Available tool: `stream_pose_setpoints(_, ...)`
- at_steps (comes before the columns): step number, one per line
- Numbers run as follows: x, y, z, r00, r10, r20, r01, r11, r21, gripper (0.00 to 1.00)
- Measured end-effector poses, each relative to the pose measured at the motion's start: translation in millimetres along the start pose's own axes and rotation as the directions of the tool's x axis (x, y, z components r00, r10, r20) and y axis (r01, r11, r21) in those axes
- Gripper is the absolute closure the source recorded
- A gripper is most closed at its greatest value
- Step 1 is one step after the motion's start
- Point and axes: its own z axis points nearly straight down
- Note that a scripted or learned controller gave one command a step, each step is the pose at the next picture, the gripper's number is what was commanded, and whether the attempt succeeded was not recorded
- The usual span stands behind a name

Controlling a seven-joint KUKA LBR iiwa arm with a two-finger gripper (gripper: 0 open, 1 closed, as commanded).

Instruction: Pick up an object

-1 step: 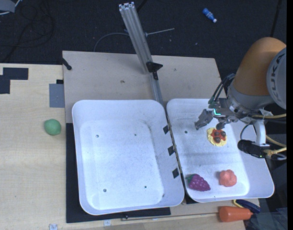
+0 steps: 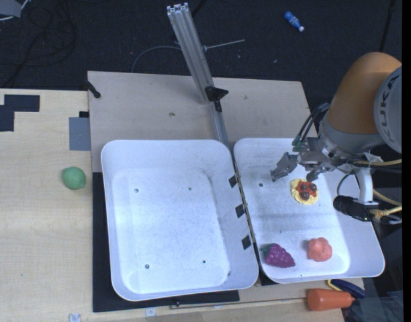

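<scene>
Overhead slanted view of the counter (image 2: 44, 233) with two shallow white bins side by side. The left bin (image 2: 166, 217) shows only its speckled floor and a few small dark dots. The right bin (image 2: 356, 250) holds three small toy foods: a round yellow piece topped with red (image 2: 304, 192) in the upper middle, a purple grape cluster (image 2: 279, 255) near the front left corner, and a pinkish-red lumpy fruit (image 2: 319, 249) just to the right of the grapes. The grapes and the pinkish fruit lie near each other but apart; the yellow-and-red piece lies well apart from both.

The grey arm with its orange band (image 2: 363, 92) enters from the right, above the right bin. Its pincer (image 2: 299, 169) hangs over the upper part of that bin, the two fingers spread, with one dark fingertip (image 2: 281, 172) to the left of the yellow-and-red piece and the other near its upper edge. Nothing lies between the fingers; whether the tips touch the bin floor cannot be told.

Outside the bins, a green ball (image 2: 74, 178) rests on the counter to the left, an orange carrot-shaped toy (image 2: 328, 299) lies at the front edge below the right bin, and a metal rail (image 2: 195, 59) slants up from the seam between the bins.
</scene>
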Motion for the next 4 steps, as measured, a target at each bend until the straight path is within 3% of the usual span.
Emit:
stream_pose_setpoints(2, 1, -8, 103, 1.0, 0.0, 0.0, 0.0, 1.0, 0.0, 0.0)
stream_pose_setpoints(3, 0, -8, 91, 1.0, 0.003, 0.0, -0.003, 1.0, -0.003, 1.0)
stream_pose_setpoints(4, -6, -11, 31, 1.0, 0.002, 0.001, -0.002, 1.0, -0.005, 1.0)
